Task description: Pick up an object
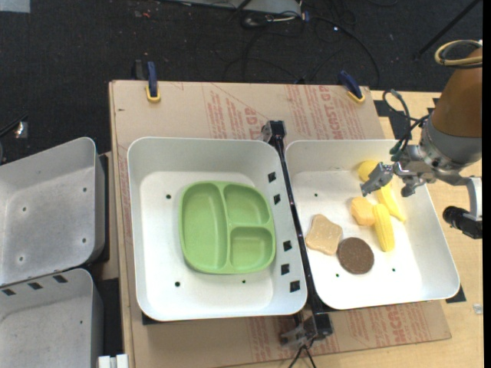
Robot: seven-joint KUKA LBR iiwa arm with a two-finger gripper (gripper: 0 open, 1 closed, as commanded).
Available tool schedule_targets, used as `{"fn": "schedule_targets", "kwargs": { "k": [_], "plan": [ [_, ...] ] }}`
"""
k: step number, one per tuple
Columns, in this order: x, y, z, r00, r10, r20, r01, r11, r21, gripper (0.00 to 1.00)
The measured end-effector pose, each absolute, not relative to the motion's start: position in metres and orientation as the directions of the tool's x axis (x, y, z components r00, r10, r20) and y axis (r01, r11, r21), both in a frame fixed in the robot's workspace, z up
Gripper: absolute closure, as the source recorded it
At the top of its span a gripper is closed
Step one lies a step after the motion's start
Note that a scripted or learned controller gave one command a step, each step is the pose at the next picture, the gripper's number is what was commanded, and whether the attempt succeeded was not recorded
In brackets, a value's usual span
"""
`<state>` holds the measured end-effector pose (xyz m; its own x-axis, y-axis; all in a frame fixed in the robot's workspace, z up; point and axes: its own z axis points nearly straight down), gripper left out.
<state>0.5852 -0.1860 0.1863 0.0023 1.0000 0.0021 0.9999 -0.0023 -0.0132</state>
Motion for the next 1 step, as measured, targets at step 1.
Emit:
{"fn": "schedule_targets", "kwargs": {
  "k": [1],
  "plan": [
    [0.5886, -0.1856, 0.1941, -0.001, 1.000, -0.001, 1.000, 0.001, 0.000, 0.00]
  ]
}}
